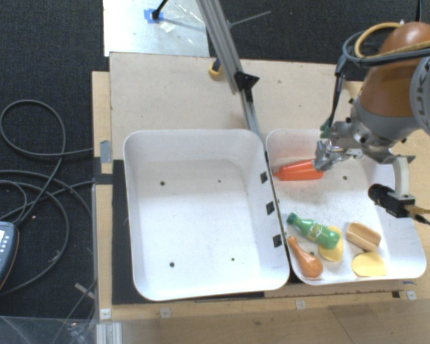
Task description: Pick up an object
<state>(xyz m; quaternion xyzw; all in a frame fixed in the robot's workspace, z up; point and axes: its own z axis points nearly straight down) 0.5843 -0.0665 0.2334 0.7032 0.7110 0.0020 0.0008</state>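
Overhead, 2 shallow white bins sit side by side. At 3 o'clock, the gripper (328,156) touches the right end of an orange carrot (298,170) lying near the far wall of the right bin (416,260). Whether it grips the carrot cannot be told. Catching just the tapered tip, the carrot may slip or swing loose when lifted. 4 other toys cluster at 5 o'clock.

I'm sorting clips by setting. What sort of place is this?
Probably a robotics lab test bench: a robot arm reaches over two white bins holding toy food such as a carrot, with loose cables on the dark carpet.
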